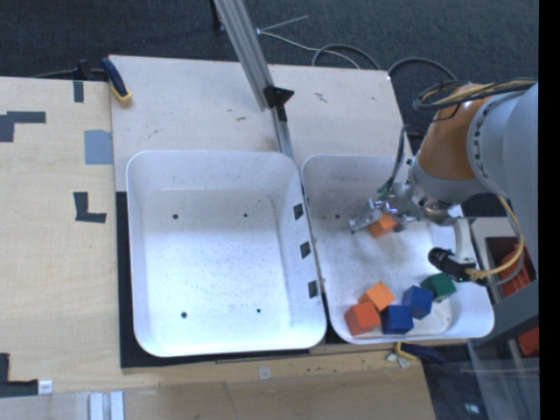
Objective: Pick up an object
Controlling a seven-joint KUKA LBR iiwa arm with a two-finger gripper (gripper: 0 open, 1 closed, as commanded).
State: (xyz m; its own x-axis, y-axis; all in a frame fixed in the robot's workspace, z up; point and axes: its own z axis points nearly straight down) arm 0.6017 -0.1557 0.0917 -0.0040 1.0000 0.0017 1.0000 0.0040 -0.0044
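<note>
The bench (210,103) is the biggest thing, flat and pale, with a wooden board beside it on the left. Two white bins sit on it side by side. The left bin (140,234) is wide and shallow, with round corners and tiny dark specks on its floor. The right bin (337,178) looks the same and holds all the blocks.

The big grey arm (499,147) comes in from the right. It is smooth and round, with a shiny orange band above the wrist. A long silver metal bar (249,46) slants down from the top to the place where the bins meet.

The gripper (378,217) is small and made of silver metal. It hangs over the upper part of the right bin. An orange block (381,227) sits right at its tips, touching them. I cannot tell if the gripper is pinching it or spread apart.

Well apart from the gripper, near the front wall of the right bin, lies a little bunch of blocks: a red-orange block (361,317), another orange cube (380,295), two blue blocks (398,319), and a green block (438,286). They have flat sides and square corners.
</note>
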